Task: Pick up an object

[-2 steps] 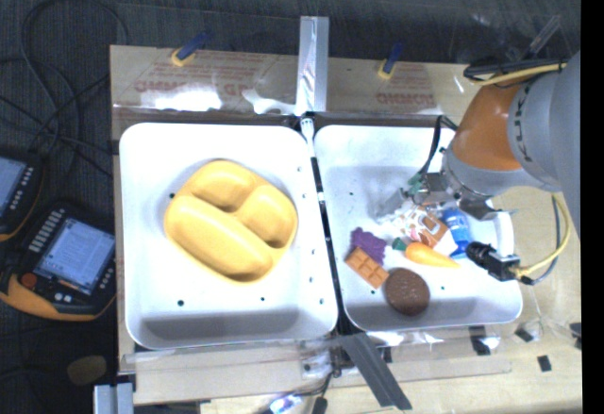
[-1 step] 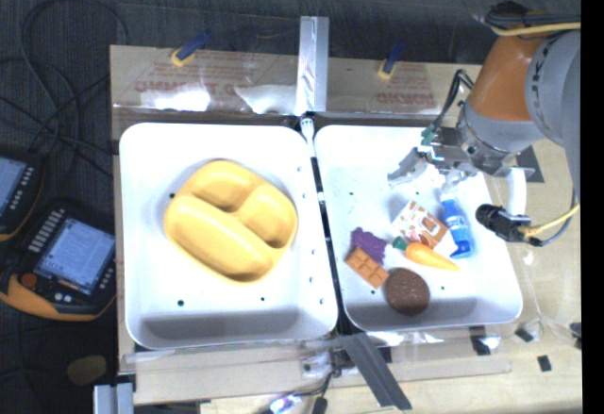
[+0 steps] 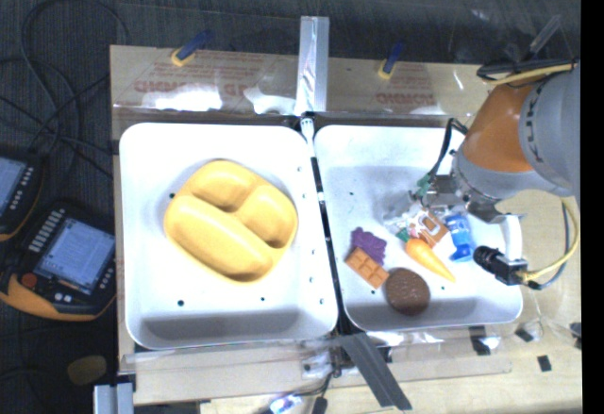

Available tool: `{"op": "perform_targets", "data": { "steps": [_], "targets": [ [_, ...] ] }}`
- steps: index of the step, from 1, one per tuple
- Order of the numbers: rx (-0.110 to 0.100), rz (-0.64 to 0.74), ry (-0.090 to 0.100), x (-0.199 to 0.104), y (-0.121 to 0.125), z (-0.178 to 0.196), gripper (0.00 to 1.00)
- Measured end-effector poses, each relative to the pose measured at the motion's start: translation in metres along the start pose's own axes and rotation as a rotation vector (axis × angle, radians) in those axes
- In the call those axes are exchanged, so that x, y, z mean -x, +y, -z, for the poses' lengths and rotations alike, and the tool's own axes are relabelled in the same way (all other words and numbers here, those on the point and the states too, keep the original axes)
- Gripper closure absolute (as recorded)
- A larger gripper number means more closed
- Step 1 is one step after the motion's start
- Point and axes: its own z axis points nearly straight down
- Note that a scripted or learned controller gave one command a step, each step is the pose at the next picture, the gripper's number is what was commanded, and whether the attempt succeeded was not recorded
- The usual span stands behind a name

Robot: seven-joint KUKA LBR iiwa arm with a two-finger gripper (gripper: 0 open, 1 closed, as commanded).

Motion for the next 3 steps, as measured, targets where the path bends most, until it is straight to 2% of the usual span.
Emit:
{"op": "perform_targets", "data": {
  "steps": [1, 2, 3],
  "targets": [
    [-0.006, 0.042, -0.005, -0.031, -0.038, 0.094, 0.00],
    [-0.006, 0.286, -0.004, -0.053, -0.076, 0.070, 0.00],
    [0.031, 0.286, -0.021, -0.026, -0.044, 0.022, 0.00]
  ]
}}
